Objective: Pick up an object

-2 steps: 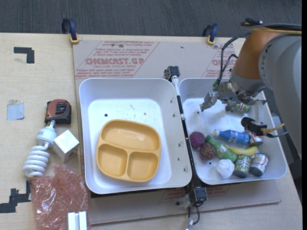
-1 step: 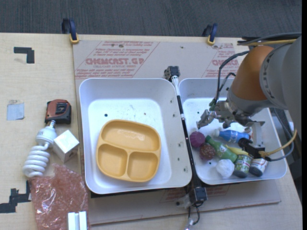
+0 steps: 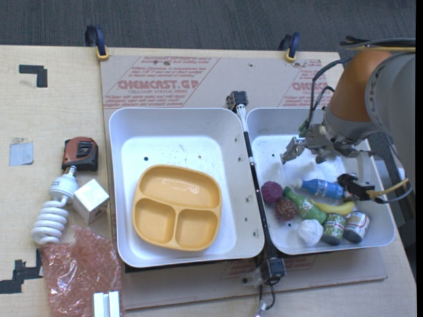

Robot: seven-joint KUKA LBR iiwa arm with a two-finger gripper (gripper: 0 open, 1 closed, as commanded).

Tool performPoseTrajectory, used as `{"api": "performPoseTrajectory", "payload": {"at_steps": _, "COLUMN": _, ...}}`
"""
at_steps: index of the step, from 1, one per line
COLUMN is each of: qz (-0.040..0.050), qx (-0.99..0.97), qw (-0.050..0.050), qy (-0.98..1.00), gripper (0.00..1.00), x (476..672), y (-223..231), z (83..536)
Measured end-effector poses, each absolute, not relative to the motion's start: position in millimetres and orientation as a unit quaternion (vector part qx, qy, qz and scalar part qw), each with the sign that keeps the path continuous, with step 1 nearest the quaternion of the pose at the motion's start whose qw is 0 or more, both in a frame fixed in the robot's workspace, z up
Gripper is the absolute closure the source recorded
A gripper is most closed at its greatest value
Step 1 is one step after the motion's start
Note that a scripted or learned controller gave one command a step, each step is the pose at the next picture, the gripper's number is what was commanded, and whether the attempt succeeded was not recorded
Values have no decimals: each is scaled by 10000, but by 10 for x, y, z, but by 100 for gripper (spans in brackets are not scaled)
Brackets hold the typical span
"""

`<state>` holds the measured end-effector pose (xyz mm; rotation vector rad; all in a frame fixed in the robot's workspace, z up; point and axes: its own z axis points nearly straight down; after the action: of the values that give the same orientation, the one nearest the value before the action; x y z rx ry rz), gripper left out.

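Note:
My gripper [image 3: 307,154] hangs over the upper middle of the right bin [image 3: 264,127], its fingers spread open above bare white floor with nothing between them. Just below it lies a blue bottle [image 3: 322,189], with a banana [image 3: 334,207] and a green bottle [image 3: 303,203] beside it. At the bin's left side sit a magenta ball [image 3: 271,191] and a dark red berry-like piece [image 3: 286,209]. Along the front edge are a white crumpled lump [image 3: 308,232] and two small cans [image 3: 334,228] [image 3: 355,226].
The left bin [image 3: 125,137] holds a yellow divided plate [image 3: 177,207]. On the bench to its left lie a tape measure [image 3: 80,154], a spiral light bulb [image 3: 56,210], a white cube [image 3: 91,197] and a pink mesh bag [image 3: 79,269].

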<state>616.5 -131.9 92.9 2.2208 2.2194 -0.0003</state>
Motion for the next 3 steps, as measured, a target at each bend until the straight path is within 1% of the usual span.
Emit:
{"api": "performPoseTrajectory", "payload": {"at_steps": 1, "qz": 0, "qx": 7077, "qw": 2, "qy": 7065, "gripper": 0, "x": 5441, "y": -1147, "z": 925}}
{"api": "performPoseTrajectory", "payload": {"at_steps": 2, "qz": -6, "qx": 7091, "qw": 43, "qy": 7050, "gripper": 0, "x": 4923, "y": -1144, "z": 935}}
{"api": "performPoseTrajectory", "payload": {"at_steps": 3, "qz": 11, "qx": 7089, "qw": 39, "qy": 7053, "gripper": 100, "x": 4939, "y": -1130, "z": 1030}}
